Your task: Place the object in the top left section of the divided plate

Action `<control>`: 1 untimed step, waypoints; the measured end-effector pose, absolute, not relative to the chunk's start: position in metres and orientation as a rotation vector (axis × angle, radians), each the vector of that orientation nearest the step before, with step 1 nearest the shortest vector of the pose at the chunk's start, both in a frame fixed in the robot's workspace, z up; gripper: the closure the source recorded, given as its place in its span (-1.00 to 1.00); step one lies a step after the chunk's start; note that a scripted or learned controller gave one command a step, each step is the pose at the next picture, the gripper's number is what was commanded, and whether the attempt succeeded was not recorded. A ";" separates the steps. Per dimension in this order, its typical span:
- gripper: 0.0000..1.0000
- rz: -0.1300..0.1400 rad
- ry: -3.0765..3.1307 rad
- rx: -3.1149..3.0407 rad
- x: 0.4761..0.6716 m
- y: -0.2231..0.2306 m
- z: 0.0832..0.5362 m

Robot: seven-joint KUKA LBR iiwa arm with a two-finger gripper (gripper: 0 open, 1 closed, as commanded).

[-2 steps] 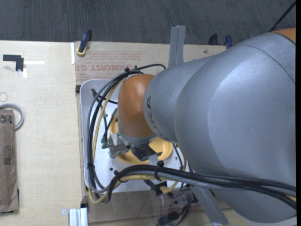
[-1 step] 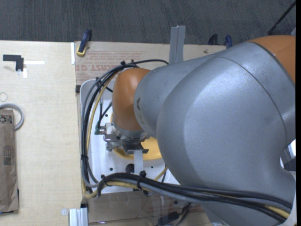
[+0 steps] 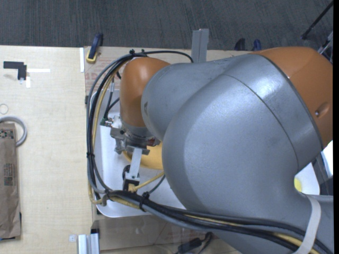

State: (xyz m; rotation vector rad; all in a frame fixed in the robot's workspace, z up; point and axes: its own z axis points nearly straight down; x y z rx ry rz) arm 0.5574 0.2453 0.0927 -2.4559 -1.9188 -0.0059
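Pincer [image 3: 133, 142] hangs low over the left end of a white bin [image 3: 117, 199], tucked under the wrist. Whether it is apart, together or clamped on anything cannot be told, since the wrist covers it.

Just beside it, in the bin, lies a yellow thing [image 3: 153, 159] with a rounded edge. Most of it is hidden by the arm [image 3: 238, 142], so I cannot tell whether it is the plate or the object, or which section anything sits in.

The grey arm fills the right and middle, with an orange band [image 3: 139, 86] above the wrist. Black and yellow cables [image 3: 91, 142] loop round its left side, along the bin's edge.

Left of the bin, the pale wooden surface [image 3: 50, 142] bears a brown paper bag [image 3: 8, 184] at the left edge. Farther back is a small black piece [image 3: 15, 66].

At the far edge lies a blue and yellow tool [image 3: 95, 47], and a grey post [image 3: 200, 42] stands upright. Beyond is dark carpet [image 3: 159, 9].
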 end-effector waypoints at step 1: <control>1.00 -0.038 -1.243 -2.854 0.542 0.235 0.159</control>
